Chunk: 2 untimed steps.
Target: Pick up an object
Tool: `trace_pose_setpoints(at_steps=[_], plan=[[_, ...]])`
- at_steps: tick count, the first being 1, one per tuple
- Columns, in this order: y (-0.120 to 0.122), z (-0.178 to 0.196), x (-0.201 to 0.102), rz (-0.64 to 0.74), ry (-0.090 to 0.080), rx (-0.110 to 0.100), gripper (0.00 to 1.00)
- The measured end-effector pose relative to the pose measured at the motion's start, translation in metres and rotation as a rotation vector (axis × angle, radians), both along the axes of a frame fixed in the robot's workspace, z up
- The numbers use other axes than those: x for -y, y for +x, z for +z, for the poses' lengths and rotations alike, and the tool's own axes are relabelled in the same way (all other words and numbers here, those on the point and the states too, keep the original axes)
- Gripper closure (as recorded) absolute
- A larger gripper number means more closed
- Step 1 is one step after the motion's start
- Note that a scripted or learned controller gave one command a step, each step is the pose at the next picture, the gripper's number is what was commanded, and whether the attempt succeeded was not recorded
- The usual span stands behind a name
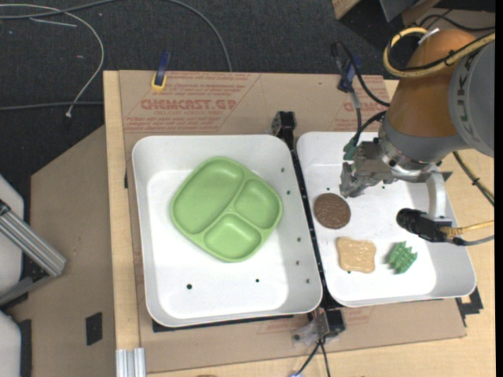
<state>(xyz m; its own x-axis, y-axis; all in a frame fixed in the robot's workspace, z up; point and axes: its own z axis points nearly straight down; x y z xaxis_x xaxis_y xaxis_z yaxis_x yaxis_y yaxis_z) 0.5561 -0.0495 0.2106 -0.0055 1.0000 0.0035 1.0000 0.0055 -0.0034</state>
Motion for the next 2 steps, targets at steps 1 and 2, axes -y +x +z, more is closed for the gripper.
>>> trace_pose_setpoints(at_steps=[1, 2], plan=[[-0.003, 0.009, -0.064, 0.002, 0.001, 0.004, 1.0], [0.001, 0.011, -0.119, 0.001, -0.001, 0.004, 1.0]])
